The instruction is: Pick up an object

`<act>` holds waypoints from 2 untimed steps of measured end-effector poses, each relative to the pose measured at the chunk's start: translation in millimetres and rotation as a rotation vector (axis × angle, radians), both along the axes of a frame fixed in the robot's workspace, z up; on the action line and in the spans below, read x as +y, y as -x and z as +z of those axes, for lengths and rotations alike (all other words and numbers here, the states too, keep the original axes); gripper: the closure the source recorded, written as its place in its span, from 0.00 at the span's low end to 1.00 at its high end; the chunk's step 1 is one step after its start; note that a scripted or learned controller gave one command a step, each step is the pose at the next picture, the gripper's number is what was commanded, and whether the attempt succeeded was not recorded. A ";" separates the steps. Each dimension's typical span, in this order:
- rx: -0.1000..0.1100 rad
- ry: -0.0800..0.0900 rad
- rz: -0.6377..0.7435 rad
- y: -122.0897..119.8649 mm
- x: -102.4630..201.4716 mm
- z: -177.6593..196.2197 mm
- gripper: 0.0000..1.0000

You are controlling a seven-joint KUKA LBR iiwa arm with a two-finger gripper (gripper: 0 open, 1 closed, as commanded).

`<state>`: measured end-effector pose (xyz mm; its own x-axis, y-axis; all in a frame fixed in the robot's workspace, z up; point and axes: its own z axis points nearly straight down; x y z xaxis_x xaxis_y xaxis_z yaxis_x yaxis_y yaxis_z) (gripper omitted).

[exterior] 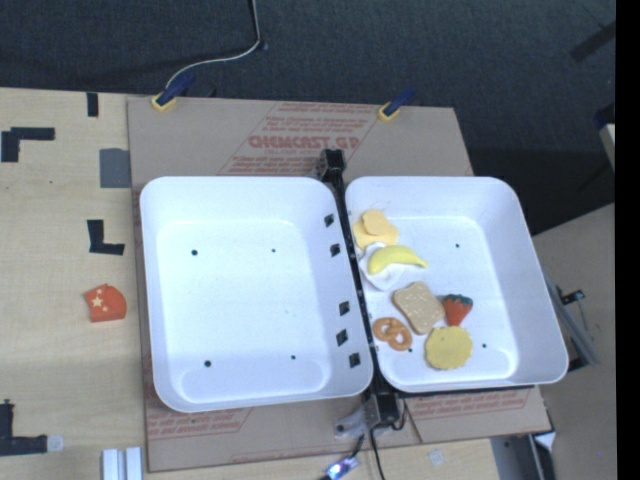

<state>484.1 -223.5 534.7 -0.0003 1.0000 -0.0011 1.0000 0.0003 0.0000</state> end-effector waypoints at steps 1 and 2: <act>0.000 0.000 0.000 0.0 0.0 0.0 1.00; 0.000 0.000 0.000 0.0 0.0 0.0 1.00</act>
<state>484.1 -223.5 534.7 -0.0005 1.0000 -0.0012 1.0000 0.0005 -0.0004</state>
